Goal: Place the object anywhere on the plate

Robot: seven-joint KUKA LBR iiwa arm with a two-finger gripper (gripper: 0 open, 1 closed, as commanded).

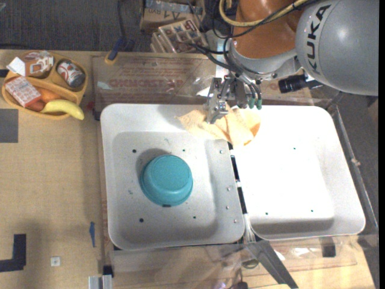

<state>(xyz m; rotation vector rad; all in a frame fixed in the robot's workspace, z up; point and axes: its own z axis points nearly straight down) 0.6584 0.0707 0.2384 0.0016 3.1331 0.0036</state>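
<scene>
A round teal plate [167, 179] lies in the left white bin [120, 221], a little left of that bin's middle. A flat yellow-orange object [240, 129] rests at the far end of the divide between the two bins, with a paler piece [192, 120] just to its left. My gripper [234, 106] hangs directly over the object's far edge, pointing down. Its tips sit close to or on the object, and I cannot tell whether they touch it. The plate is well apart from the gripper, nearer and to the left.
The right white bin [301, 179] sits beside the left one. A yellow tray [24, 101] with a banana [63, 107] and other toy food rests on the bench at the far left. Cables and boxes [174, 29] are behind the bins.
</scene>
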